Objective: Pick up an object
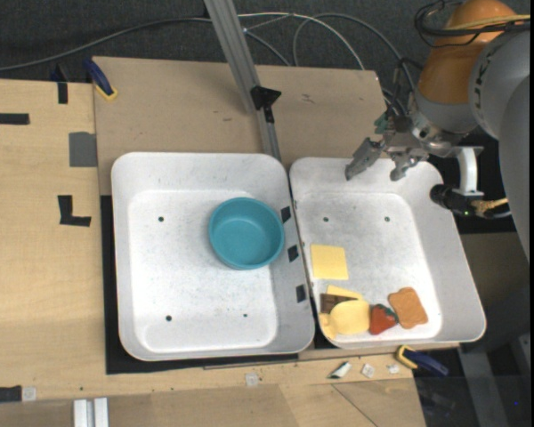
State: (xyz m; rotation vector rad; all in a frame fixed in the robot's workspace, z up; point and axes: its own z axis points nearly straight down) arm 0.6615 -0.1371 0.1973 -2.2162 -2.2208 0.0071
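My gripper (380,160) hangs spread and holding nothing over the right bin (445,238); no writing is legible

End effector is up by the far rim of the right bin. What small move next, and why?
Probably bring the end effector toward the near end of the right bin and over the yellow square. Its fingers are spread with nothing between them, and that flat piece lies apart from the cluster in the near corner.

We note a wooden bench (36,229) bearing two white bins: the left bin (142,318), and the right bin (445,247) touching its right side.
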